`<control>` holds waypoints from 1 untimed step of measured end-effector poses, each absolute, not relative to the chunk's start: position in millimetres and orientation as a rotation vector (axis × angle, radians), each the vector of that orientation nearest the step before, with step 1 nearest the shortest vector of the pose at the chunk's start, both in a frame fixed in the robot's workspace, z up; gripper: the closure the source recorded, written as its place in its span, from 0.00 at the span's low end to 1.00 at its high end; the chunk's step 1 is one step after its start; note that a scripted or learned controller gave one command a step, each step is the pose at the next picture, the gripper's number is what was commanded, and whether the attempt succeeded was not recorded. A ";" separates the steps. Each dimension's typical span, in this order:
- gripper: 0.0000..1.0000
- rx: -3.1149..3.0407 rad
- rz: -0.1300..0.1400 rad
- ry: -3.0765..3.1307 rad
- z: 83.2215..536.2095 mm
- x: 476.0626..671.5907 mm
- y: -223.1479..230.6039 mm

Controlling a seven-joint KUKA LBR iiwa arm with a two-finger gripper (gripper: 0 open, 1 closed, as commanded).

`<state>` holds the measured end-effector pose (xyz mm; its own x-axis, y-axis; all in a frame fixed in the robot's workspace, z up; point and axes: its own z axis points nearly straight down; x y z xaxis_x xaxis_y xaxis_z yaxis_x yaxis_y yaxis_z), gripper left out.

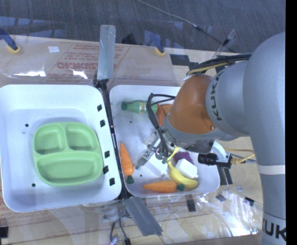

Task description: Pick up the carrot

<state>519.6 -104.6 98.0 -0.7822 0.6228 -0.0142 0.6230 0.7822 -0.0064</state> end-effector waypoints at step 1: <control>0.00 0.978 0.003 2.975 196.7 541.3 -87.3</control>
